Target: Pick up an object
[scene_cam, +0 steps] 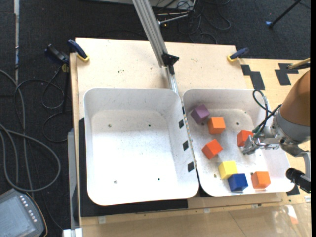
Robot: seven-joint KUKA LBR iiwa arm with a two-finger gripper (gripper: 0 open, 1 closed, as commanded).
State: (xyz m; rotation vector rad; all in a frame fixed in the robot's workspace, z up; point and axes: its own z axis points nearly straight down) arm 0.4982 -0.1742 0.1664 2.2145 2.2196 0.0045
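The right bin (217, 93) holds several small blocks. A purple block (200, 113) and an orange block (216, 125) lie near its back left. A red-orange block (212, 148) sits in the middle. Along the front lie a yellow block (227, 169), a blue block (237, 182) and another orange block (260, 179). My gripper (251, 144) reaches in from the right and hangs low at the right side of the bin, right against a red block (242, 137). Part of that block is hidden by the gripper.
The left bin (88, 132) lies beside the right one, with a shared rim between them. A slanted metal pole (150, 23) rises from the back of the bench. Clamps (79, 51) sit at the bench's back corners.
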